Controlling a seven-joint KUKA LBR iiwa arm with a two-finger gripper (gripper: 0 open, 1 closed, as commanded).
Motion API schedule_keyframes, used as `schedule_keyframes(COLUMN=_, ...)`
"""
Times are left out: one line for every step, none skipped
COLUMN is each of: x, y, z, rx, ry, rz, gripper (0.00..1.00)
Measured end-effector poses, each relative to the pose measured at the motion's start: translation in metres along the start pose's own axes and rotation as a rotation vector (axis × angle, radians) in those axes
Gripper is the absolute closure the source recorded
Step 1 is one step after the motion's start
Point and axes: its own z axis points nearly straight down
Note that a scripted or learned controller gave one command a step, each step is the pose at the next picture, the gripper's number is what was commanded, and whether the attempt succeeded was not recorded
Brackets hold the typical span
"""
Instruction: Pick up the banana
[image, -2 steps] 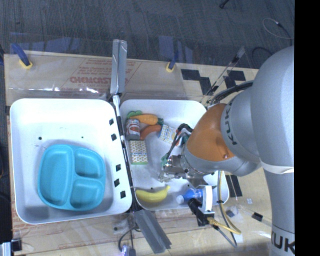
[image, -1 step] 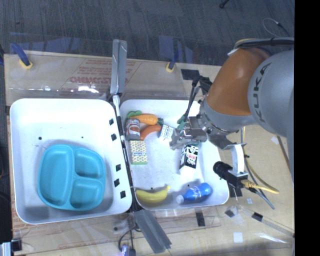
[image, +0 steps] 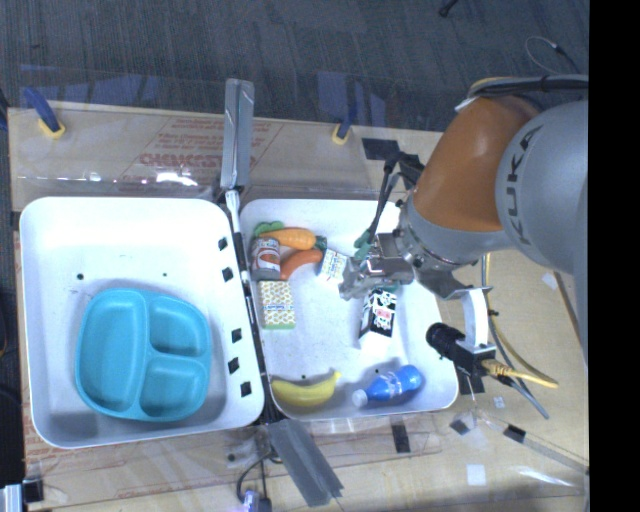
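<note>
Banana lay at the near wall of the right bin, down and to the left of the hand, well apart from it and touched by nothing. Just right of the banana, almost straight below the hand, lay a blue bottle on its side. Nearer the hand, immediately below it, stood a small black-and-white carton. The hand itself hung over the middle of the right bin, metal parts crowded together under the grey and orange arm; whether its fingers were apart or together could not be told, and nothing showed between them. Left of the hand, along the bin's left wall, lay a yellow-green packet, and beyond that a small red-labelled can and two carrots. Farther left still, the left bin held a blue divided tray.
</note>
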Motion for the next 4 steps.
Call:
schedule_keyframes(x=-0.013, y=0.061, z=0.049, rx=0.001, ry=0.0, rz=-0.107, gripper=0.0)
schedule_keyframes(x=0.001, y=-0.025, z=0.074, rx=0.003, ry=0.002, rz=-0.178, gripper=0.0)
schedule_keyframes(x=-0.034, y=-0.032, z=0.16, rx=0.001, ry=0.003, rz=-0.648, gripper=0.0)
schedule_keyframes(x=-0.008, y=-0.031, z=0.173, rx=0.0, ry=0.003, rz=-0.859, gripper=0.0)
